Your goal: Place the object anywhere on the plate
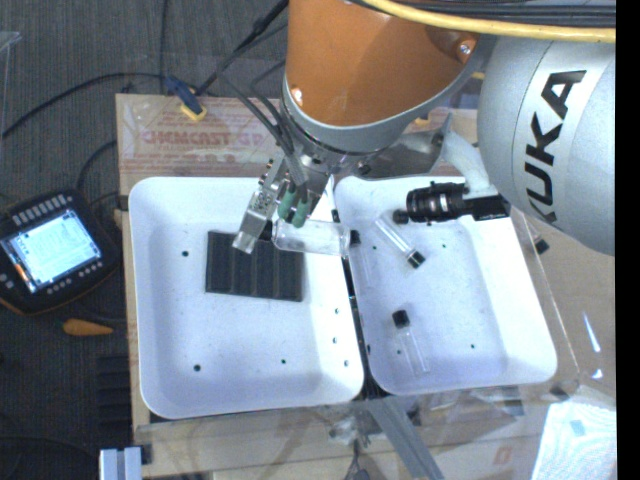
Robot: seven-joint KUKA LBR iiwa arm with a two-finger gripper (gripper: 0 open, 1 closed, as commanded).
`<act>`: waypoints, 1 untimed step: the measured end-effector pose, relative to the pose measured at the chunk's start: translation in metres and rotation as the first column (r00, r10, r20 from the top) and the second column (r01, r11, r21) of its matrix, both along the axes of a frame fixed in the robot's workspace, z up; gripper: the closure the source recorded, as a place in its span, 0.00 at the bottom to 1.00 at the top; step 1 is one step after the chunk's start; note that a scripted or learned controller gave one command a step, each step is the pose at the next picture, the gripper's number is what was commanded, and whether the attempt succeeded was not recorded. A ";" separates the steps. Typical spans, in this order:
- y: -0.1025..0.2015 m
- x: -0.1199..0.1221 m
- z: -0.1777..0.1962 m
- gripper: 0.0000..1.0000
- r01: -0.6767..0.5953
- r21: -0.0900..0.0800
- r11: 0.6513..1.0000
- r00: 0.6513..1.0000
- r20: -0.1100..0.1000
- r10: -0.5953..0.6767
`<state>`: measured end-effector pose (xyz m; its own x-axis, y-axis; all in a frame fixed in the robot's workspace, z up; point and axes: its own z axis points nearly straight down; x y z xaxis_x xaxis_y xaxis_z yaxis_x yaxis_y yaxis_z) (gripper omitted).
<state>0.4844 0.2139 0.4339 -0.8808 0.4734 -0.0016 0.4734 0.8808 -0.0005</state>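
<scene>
Clear tube [310,236] at tool [262,220], above dark plate [254,267]

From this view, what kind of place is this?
Likely a robotics lab test bench: a KUKA arm, two white bins side by side on a workbench, and a teach pendant with cables lying alongside.

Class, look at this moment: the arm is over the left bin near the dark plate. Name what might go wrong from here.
1. The clear tube by the gripper juts past the dark plate's right edge toward the rim between the bins; released here, it may roll off the plate.
2. The tube is transparent and hard to see, so a poor hold might go unnoticed.
3. Loose clear tubes in the right bin lie near that rim, so a sweep back could knock them.
</scene>
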 end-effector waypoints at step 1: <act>-0.001 0.000 -0.005 1.00 -0.530 0.000 0.848 0.848 0.001 0.530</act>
<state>0.4846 0.2128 0.4294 -0.9979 -0.0652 -0.0023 -0.0652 0.9979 0.0003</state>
